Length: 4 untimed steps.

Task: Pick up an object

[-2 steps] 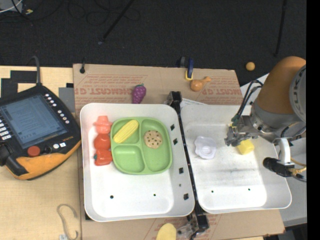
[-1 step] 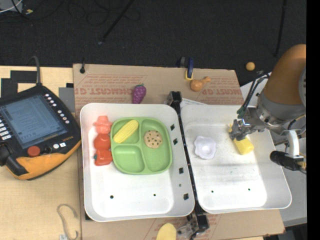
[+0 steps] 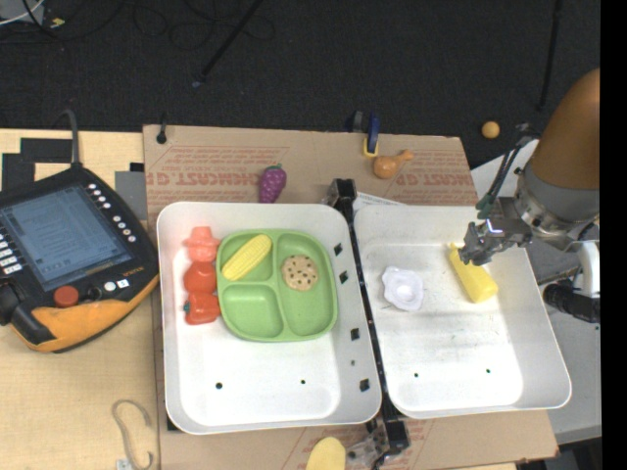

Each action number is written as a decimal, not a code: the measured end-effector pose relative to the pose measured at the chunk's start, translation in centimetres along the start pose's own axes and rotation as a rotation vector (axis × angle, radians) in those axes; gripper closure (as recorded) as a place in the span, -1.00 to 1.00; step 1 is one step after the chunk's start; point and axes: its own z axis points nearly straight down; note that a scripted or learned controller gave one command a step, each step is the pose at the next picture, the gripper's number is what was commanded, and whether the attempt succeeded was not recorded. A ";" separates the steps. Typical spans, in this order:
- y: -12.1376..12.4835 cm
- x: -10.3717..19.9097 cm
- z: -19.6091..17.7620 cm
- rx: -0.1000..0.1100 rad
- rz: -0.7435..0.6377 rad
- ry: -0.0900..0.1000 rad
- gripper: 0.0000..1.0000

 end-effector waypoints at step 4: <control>6.6 18.6 -0.2 0.000 -0.003 0.002 1.00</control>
